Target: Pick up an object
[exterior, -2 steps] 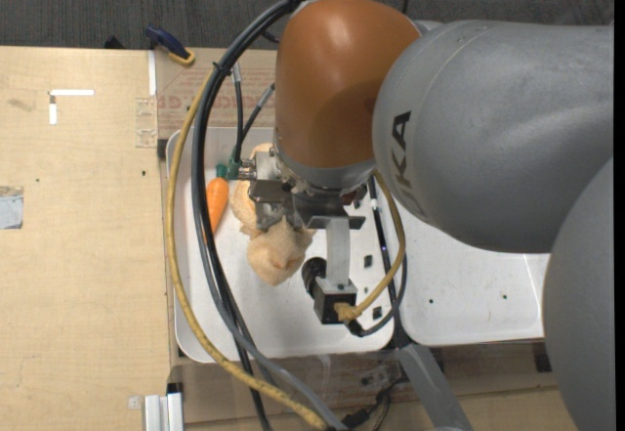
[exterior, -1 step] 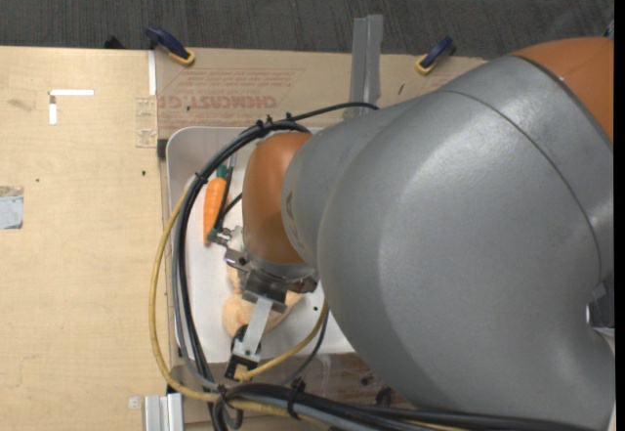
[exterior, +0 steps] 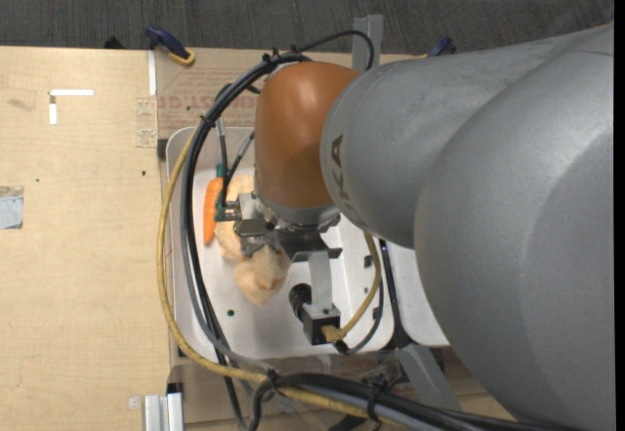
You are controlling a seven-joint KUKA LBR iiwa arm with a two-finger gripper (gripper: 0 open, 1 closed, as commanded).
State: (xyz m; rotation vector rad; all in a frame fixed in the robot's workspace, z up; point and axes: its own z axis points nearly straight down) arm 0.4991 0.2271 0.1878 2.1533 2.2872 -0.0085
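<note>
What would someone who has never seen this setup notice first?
The big grey arm fills the right side, with its orange band near the middle, pointing down into a white bin. Under the band, a small orange carrot lies beside pale, bread-like lumps in the bin. Black and yellow cables loop around the arm's wrist.
</note>
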